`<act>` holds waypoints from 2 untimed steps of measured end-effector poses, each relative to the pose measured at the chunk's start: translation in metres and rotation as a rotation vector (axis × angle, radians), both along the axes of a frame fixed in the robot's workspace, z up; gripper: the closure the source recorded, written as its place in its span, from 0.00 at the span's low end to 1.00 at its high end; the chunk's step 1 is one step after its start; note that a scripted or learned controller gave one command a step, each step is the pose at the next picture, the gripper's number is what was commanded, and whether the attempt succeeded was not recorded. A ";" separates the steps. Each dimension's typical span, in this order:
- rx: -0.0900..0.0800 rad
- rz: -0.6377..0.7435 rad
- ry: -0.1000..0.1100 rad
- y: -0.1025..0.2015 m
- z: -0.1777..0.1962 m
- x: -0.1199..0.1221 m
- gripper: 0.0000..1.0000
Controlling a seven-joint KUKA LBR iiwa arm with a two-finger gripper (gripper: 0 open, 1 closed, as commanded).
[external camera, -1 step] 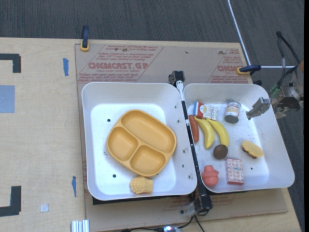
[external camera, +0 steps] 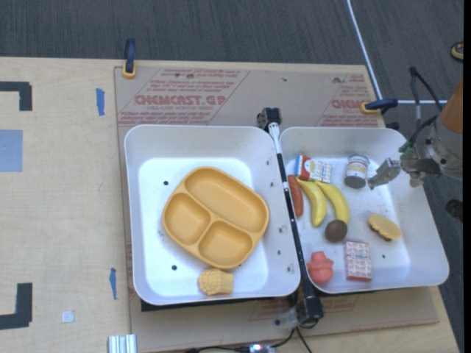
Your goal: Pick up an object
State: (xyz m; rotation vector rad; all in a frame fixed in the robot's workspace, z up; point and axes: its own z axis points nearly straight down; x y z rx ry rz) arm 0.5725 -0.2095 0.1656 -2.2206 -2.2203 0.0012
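end effector (external camera: 391, 172) over right bin's far-right edge, grip state can't tell | nearest: small can (external camera: 357, 171), looks light, stiff, slick | grasp across its sides

Toy foods lie loose in the right bin (external camera: 434, 259): two bananas (external camera: 326, 201), a small can (external camera: 357, 171), a kiwi (external camera: 336, 231), a sandwich (external camera: 385, 227), a carton (external camera: 358, 260).

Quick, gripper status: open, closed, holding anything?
Gripper: cannot be told whether open or closed. It sits over the right bin near the can, with nothing seen between its fingers.
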 end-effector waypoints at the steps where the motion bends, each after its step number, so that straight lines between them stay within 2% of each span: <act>1: -0.001 0.001 -0.005 0.030 -0.080 0.033 0.00; 2: 0.001 0.002 -0.003 0.094 -0.080 0.012 0.00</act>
